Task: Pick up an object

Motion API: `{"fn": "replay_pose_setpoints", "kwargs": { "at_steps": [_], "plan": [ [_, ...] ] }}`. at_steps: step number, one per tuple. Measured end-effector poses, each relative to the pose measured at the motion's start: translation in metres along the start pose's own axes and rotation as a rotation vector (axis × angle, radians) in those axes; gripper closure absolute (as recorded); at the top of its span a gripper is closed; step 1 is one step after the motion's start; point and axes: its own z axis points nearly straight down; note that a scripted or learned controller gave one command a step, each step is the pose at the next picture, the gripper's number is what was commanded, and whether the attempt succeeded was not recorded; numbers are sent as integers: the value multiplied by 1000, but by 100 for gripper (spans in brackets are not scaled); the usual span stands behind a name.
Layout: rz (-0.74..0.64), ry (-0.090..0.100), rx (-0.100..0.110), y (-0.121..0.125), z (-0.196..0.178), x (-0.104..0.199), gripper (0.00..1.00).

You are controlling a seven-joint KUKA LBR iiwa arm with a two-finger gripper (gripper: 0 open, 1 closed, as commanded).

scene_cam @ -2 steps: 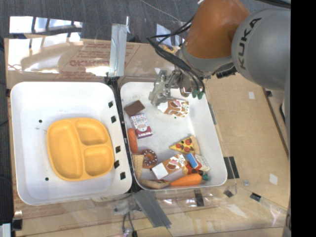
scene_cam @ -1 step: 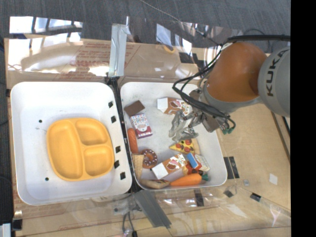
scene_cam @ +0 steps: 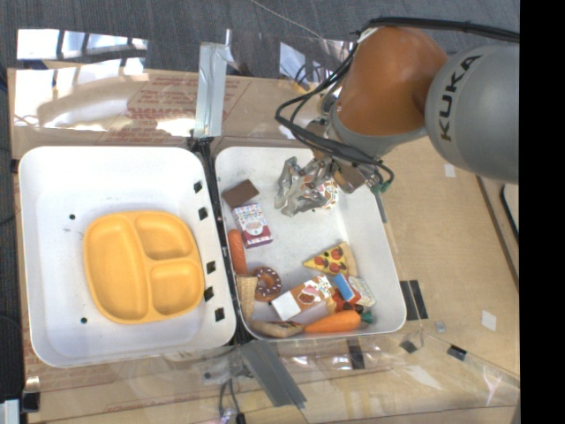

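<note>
Pincer (scene_cam: 305,188) hung over right bin's (scene_cam: 388,263) upper middle | you couldn't tell its grip state | toy food (scene_cam: 305,294) clustered lower, likely unreached.

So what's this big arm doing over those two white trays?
It's a robot arm meant to pick up an object. Its gripper hangs low over the back of the right bin, which holds a jumble of toy food: a pizza slice, a carrot, a donut. The left bin holds a yellow divided plate.
</note>
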Motion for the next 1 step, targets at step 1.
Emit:
{"fn": "replay_pose_setpoints", "kwargs": {
  "at_steps": [1],
  "plan": [
    [-203, -3, 6, -72, -29, 26, 100]
  ]
}}
